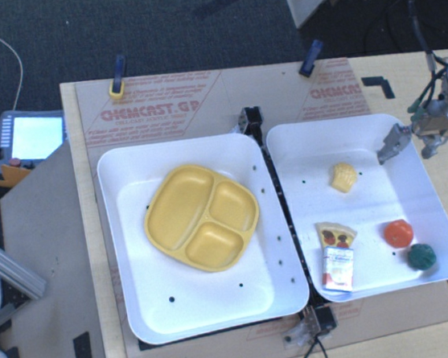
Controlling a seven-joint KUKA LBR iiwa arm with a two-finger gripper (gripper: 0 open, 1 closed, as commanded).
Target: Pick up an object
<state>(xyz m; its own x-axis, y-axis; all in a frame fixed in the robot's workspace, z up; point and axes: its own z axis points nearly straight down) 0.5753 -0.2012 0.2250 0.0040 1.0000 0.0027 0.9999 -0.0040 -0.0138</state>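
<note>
1. Nearest the camera, along the right bin's (364, 128) front edge, a flat white packet (340, 269) lies just below a pizza-slice toy (337, 235), the two touching or nearly so.
2. To their right, a red-orange ball (398, 233) sits just beside a dark green ball (421, 256) near the bin's right wall.
3. The left bin (124, 227) holds a yellow divided plate (202, 216) (three compartments, all bare), lying flat near its middle.
4. Further back in the right bin, a small pale yellow piece (343, 176) rests alone on the floor.
5. Furthest, the gripper (411, 145) hangs over the right bin's far right corner, its fingers spread apart with nothing between them, well apart from every object.
</note>
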